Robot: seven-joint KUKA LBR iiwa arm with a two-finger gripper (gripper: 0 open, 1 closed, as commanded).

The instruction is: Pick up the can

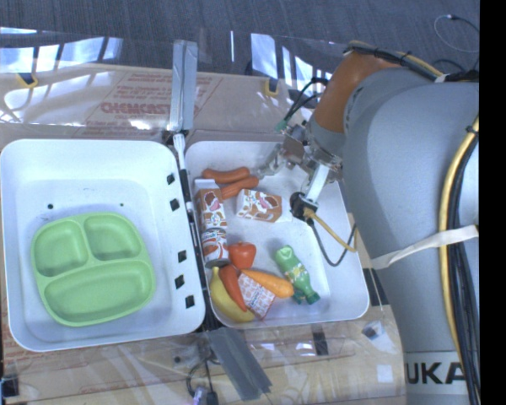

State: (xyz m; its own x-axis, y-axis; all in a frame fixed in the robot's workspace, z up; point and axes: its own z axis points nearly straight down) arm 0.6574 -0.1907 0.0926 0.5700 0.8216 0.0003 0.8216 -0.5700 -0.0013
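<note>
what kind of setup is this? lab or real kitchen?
Most likely a robot lab bench, not a kitchen: two white bins side by side, a KUKA arm reaching in, and toy food such as a can and carrot piled in the right bin.

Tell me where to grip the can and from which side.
Grip the can across its middle, coming from above. It lies on its side along the right bin's left wall, so the tool likely should close across its width, with one finger slipping wall-side.

Grey arm [405, 142] reaches from right, tool [274, 163] low, pointing left.
</note>
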